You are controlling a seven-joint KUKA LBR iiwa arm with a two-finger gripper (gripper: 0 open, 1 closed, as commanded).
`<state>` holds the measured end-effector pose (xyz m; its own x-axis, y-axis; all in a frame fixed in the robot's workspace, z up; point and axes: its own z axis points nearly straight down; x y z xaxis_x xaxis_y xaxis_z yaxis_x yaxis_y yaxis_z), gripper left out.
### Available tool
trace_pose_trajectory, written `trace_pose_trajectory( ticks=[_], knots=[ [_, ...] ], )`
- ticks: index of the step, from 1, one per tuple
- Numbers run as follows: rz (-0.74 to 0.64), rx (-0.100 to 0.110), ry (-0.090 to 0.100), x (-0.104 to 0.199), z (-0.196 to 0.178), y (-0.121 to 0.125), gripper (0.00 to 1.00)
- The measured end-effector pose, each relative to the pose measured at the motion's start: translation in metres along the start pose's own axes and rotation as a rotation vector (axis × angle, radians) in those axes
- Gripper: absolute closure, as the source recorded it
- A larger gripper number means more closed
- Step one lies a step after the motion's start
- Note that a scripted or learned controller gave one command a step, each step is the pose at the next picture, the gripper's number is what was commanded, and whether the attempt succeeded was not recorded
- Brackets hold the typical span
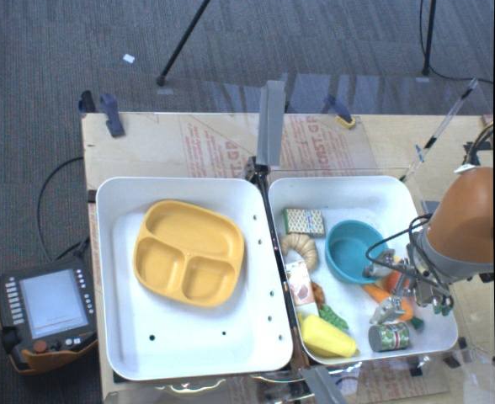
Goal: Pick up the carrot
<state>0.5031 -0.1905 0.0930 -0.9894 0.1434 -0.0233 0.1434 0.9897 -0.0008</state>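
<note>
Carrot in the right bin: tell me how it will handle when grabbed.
The carrot looks like a smooth toy, so probably stiff and light. Its tapered shape may slip or roll. It lies crowded between the blue bowl and the can, so neighbours may get nudged.

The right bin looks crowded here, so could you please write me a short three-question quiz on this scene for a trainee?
1. True or false: the yellow tray lies in the left bin.
2. Which thing lies nearest the carrot? A) the tray B) the can C) the sponge
3. Fill in: the blue bowl sits in the ____ bin.

Key:
1. True; it lies alone in that bin.
2. B; the can is just in front of the carrot, in the right bin, and the pincer sits over the carrot.
3. Right.
</note>
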Motion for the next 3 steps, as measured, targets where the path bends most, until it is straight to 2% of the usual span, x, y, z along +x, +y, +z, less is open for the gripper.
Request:
trace_pose_trajectory(
  ticks=[1, 2, 3],
  knots=[
    [-0.006, -0.003, 0.003, -0.0007, -0.0101, 0.0024, 1.0],
    [-0.006, -0.003, 0.006, 0.0001, -0.0086, 0.0023, 0.0],
    [-0.011, -0.004, 0.006, -0.0009, -0.0179, 0.0034, 1.0]
  ],
)
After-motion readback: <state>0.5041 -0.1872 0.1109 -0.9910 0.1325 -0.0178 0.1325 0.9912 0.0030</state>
